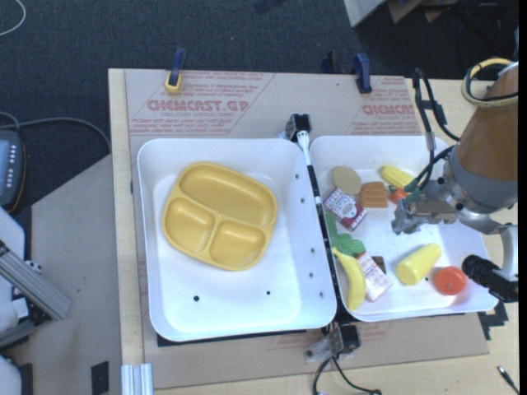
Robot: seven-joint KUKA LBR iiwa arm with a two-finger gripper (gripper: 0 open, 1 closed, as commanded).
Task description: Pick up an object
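Two white bins sit on the table. The gripper hangs over the right bin, above the yellow lemon. I can't tell how its jaws stand.

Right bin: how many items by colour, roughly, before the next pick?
Yellow: 3 - banana, a block, another piece
Tan or brown: 2 - a disc, a waffle-like square
Red-and-white packets: 2
Green: 1
Red-orange: 1 - tomato
Total: 9, counting what the arm leaves visible.

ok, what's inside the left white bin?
The left white bin holds one yellow three-compartment plastic plate, lying flat with nothing in its compartments. The bin floor beneath the plate is covered; a few small dark spots show on the bare floor.
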